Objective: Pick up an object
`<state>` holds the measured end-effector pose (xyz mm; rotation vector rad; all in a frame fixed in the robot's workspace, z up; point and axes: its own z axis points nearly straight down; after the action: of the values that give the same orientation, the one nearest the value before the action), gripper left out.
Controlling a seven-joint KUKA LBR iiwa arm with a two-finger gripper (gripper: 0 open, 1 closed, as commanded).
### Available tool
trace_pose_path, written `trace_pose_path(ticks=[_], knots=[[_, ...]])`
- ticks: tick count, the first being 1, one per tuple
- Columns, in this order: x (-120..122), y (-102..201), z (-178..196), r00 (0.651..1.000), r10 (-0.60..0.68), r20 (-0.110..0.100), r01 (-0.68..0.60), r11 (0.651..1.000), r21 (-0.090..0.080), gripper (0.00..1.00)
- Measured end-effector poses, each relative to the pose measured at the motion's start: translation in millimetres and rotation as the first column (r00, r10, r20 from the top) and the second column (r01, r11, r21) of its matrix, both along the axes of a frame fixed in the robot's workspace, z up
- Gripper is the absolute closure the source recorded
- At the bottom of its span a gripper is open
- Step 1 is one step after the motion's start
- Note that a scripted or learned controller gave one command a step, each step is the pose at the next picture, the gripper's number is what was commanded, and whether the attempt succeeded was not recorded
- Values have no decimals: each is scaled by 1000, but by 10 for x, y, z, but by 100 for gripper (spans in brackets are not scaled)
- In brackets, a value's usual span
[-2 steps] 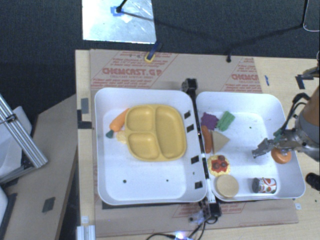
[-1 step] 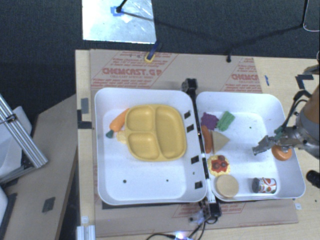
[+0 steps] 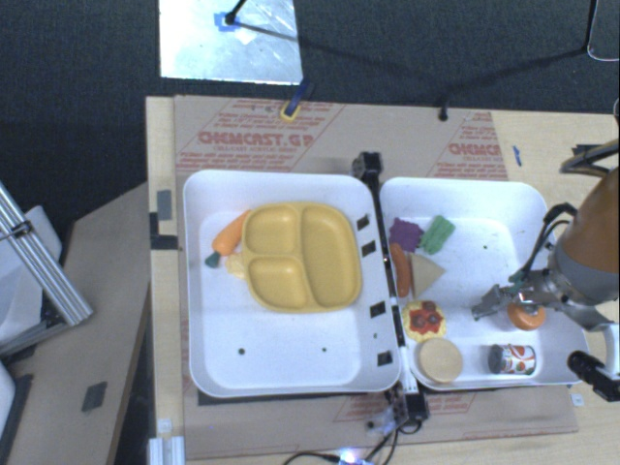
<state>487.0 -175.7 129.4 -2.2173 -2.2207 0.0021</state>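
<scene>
In the camera view we see two white bins side by side on the bench. The left bin [image 3: 208, 356] holds a yellow tray [image 3: 295, 257] with three sections, lying near the bin's middle. A toy carrot [image 3: 230, 232] touches the tray's upper left edge.

The right bin [image 3: 523, 200] holds the rest. Along its left side lie a purple piece [image 3: 406, 232], a green piece [image 3: 438, 233] just beside it, a tan wedge [image 3: 424, 273], and a thin orange stick [image 3: 401, 269] against the wedge. Below them sit a red and yellow toy [image 3: 424, 320] and a tan disc [image 3: 440, 360]. A small can [image 3: 511, 358] lies on its side at the lower right of this bin.

The arm [image 3: 593, 245] comes in from the right edge of the frame. Its gripper [image 3: 513, 303] is low in the right bin, just above the can, with an orange object [image 3: 528, 317] right at its tip. We cannot tell whether the pincer is spread or pressed together, nor whether it pinches that orange object.
</scene>
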Motion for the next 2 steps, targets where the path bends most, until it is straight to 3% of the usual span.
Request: trace_pose_path(ticks=[1,2], knots=[[18,-6,-325,1000,-1,9,1,1000,-3,0],[19,-7,-237,1000,0,8,0,1000,-4,100]])
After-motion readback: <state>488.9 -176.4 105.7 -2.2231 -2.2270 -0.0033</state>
